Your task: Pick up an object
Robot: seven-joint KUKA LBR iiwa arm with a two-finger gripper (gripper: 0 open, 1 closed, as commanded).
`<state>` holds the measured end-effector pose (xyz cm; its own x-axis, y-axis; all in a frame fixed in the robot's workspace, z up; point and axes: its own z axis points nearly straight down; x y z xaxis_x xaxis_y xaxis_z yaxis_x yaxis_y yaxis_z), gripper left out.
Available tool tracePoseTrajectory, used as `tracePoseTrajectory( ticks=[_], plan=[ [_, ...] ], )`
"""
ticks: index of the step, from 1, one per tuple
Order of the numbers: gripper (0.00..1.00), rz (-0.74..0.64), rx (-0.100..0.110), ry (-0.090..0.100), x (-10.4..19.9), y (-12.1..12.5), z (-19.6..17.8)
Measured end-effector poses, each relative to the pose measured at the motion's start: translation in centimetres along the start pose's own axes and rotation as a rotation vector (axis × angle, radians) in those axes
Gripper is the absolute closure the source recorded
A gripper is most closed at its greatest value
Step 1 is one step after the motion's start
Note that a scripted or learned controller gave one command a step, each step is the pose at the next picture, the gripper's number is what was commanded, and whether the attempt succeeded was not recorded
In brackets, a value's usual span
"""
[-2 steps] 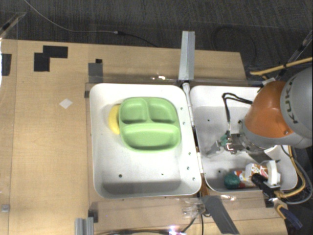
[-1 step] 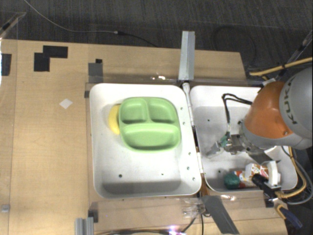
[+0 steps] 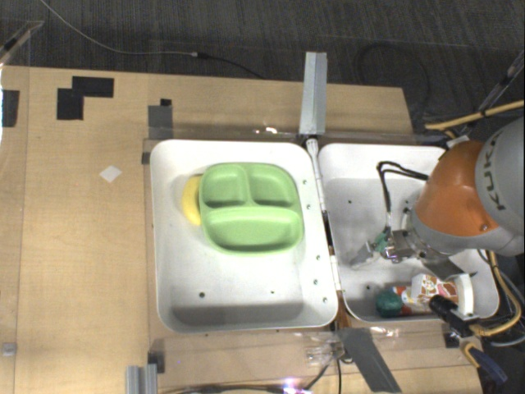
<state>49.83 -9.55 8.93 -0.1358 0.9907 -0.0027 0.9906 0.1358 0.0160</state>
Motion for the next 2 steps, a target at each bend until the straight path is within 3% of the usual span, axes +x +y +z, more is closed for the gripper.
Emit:
tracePoseTrajectory(
  ticks=[2],
  plan=[
    [0.00,-0.047,0.000,-0.004,0.67,-0.59,-0.02]
  ],
)
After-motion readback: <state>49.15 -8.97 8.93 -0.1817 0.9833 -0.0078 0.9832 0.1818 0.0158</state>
